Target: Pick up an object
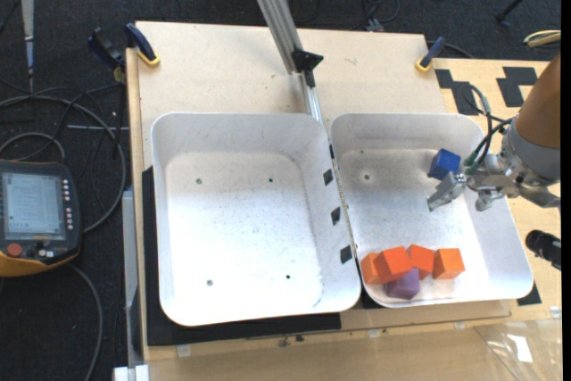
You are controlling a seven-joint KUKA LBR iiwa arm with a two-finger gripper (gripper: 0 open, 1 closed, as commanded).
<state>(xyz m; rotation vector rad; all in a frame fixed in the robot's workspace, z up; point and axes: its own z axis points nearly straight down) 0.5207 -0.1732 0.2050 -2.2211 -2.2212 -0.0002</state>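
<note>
In the right bin [500, 236], a blue block [443, 162] lies near the middle of the floor. My gripper [461, 197] reaches in from the right, just in front of and slightly right of the blue block. Its two fingers [440, 195] stand spread apart with nothing between them. Three orange blocks [385, 266] [419, 259] [449, 262] sit in a row at the near edge of this bin. A purple block [403, 285] rests against them.
The left bin [169, 192] adjoins the right one along a shared middle wall [335, 201]. A slanted metal rail [272, 0] runs from the back to the bins' junction. Clamps [143, 45] [429, 55] hold the board's back corners.
</note>
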